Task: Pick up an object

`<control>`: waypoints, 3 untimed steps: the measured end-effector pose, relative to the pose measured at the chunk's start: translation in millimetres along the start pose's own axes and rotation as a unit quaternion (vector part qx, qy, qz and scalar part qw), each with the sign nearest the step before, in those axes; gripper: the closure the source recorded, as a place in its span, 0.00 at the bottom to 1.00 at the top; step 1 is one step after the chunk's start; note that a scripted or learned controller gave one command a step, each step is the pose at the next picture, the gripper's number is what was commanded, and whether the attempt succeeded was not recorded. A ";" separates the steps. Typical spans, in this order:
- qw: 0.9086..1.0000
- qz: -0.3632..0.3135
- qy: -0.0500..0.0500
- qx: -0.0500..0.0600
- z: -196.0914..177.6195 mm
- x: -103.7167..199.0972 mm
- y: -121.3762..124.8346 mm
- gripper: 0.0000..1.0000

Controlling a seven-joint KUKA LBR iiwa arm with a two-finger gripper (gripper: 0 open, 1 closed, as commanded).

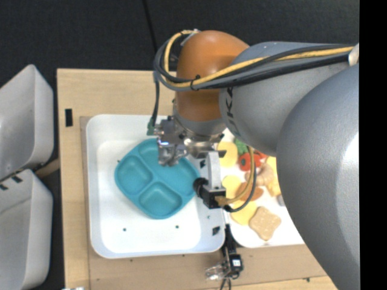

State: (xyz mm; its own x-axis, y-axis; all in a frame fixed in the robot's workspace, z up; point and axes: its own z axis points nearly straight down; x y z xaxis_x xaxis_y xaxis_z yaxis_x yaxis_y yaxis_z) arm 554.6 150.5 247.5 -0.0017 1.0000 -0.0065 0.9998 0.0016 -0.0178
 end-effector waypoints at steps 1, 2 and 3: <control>1.000 -0.003 0.002 -0.006 14.1 54.0 -1.3 1.00; 1.000 -0.004 0.003 -0.007 -16.7 74.1 -51.5 1.00; 1.000 0.000 -0.001 -0.001 115.3 70.8 -43.0 1.00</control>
State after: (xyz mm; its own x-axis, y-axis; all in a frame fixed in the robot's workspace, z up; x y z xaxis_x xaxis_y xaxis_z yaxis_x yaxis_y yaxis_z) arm 509.4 220.5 132.6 -0.0020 1.0000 -0.0079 0.9999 0.0019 -0.0158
